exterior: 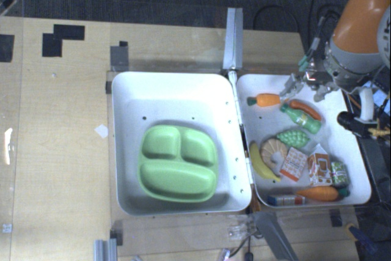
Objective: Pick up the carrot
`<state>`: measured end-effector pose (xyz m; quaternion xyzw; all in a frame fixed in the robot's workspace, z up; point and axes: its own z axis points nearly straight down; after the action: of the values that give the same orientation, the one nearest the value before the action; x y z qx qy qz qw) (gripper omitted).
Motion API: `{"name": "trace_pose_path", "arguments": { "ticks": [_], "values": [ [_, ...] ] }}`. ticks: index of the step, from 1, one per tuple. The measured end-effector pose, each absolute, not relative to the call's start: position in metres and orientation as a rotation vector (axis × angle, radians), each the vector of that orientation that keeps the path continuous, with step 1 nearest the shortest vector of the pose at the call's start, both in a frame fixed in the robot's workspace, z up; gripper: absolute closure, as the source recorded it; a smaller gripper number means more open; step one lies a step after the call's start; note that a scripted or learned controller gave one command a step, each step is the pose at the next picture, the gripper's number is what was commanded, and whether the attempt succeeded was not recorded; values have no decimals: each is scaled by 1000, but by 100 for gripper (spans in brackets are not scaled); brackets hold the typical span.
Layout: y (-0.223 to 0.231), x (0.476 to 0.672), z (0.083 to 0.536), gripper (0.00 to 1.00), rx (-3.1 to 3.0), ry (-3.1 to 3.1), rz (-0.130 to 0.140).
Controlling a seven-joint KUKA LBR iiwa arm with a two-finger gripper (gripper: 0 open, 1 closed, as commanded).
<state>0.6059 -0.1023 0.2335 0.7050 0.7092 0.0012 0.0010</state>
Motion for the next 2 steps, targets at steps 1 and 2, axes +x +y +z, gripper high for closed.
{"name": "trace_pose_path", "arguments": {
  "ticks": [1, 2],
  "values": [
    [-105, 642, 161, 0, 2104, 2329, 4],
    [-104, 645, 174, 100, 2098, 2326, 13]
  ]
}}
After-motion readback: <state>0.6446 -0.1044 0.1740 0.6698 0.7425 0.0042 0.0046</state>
